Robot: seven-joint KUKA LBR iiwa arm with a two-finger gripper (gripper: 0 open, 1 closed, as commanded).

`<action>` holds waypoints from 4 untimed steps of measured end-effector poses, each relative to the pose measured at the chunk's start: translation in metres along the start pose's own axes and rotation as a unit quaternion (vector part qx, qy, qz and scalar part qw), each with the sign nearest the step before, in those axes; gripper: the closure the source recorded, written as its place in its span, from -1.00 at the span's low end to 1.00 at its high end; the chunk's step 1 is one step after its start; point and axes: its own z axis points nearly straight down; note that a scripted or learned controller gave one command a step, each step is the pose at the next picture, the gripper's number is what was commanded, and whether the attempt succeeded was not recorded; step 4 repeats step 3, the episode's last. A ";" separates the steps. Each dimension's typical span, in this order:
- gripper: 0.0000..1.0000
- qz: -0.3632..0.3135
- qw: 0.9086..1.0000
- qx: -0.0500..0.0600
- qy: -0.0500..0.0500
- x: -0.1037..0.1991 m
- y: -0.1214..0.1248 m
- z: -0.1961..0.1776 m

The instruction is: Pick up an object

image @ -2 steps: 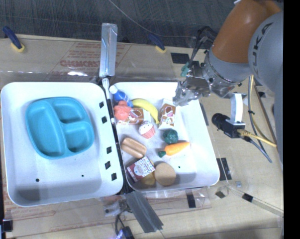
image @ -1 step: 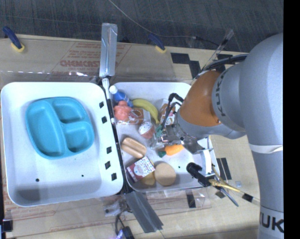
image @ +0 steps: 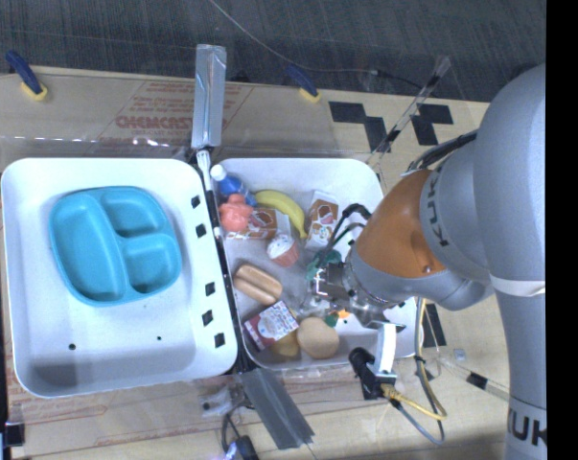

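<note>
holding a blue tray (image: pixel 114 244) in the left bin (image: pixel 20 286); hand (image: pixel 319 281) grip unclear over the right bin's (image: pixel 351 172) food.

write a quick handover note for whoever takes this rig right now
Gripper: low in the right bin, amid the items; its grip state can't be judged.
Right bin: banana, hot dog, packet, round tan item and other small toys.
Left bin: blue tray.
Done: arm lowered over the pile.
Left: nothing is visibly held; grasp and lift one object.
</note>
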 end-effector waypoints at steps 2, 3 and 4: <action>-1.00 0.154 0.988 0.000 -0.001 -0.012 0.079 0.000; 1.00 0.150 0.989 0.002 0.000 -0.010 0.079 -0.009; 1.00 0.150 0.989 0.002 0.000 -0.010 0.079 -0.009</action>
